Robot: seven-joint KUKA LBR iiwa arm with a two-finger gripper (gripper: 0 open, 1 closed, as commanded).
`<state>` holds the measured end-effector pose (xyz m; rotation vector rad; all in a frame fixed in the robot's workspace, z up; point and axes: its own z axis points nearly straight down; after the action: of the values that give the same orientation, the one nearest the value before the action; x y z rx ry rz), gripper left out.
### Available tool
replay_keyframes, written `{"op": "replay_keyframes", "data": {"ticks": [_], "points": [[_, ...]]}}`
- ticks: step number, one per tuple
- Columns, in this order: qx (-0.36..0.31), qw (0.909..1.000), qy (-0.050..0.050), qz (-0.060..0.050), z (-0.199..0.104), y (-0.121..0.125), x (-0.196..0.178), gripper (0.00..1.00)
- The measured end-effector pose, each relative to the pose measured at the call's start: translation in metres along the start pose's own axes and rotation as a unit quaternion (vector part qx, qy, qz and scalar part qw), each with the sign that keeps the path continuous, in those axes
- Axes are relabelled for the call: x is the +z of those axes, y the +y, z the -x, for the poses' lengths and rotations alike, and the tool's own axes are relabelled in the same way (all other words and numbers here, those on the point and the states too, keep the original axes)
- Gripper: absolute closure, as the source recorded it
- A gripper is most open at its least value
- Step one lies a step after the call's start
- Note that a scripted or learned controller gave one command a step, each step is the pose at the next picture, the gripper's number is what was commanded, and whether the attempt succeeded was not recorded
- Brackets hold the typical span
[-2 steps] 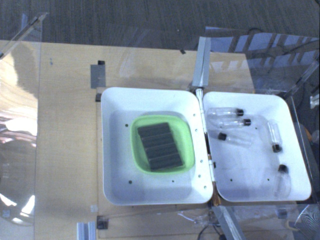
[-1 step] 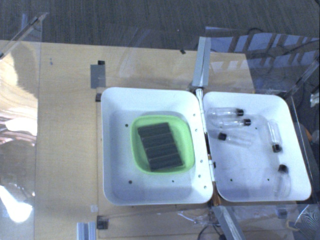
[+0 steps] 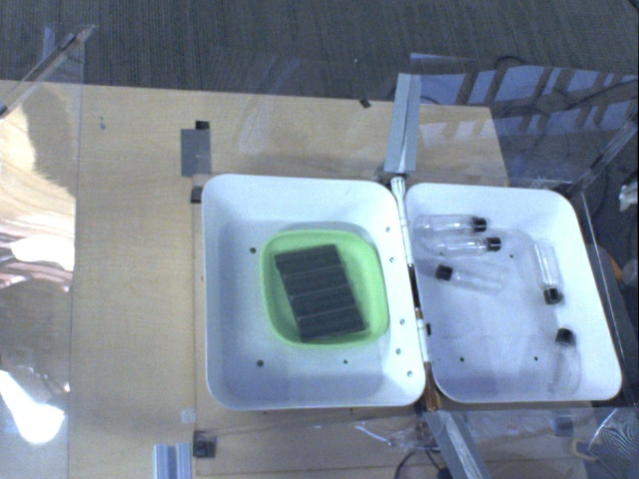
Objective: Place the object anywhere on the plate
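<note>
Nearest the lens, a shallow white left bin (image 3: 215,297) on the pale wooden bench (image 3: 120,267) holds a lime-green square plate (image 3: 374,267). A dark grey ribbed rectangular block (image 3: 319,292) lies flat on the plate, slightly askew. The white right bin (image 3: 499,337) holds clear plastic vials with black caps (image 3: 469,245), scattered on their sides. The gripper's state cannot be told.

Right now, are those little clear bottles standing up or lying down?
Lying down. The bottles in the right bin show their long sides, black caps pointing sideways.
</note>
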<state>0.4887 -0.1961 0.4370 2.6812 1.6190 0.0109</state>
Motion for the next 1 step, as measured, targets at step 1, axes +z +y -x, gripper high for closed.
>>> {"op": "replay_keyframes", "data": {"ticks": [1], "points": [[0.046, 0.9990, 0.000, 0.000, 0.0004, 0.0001, 0.0001, 0.00]]}}
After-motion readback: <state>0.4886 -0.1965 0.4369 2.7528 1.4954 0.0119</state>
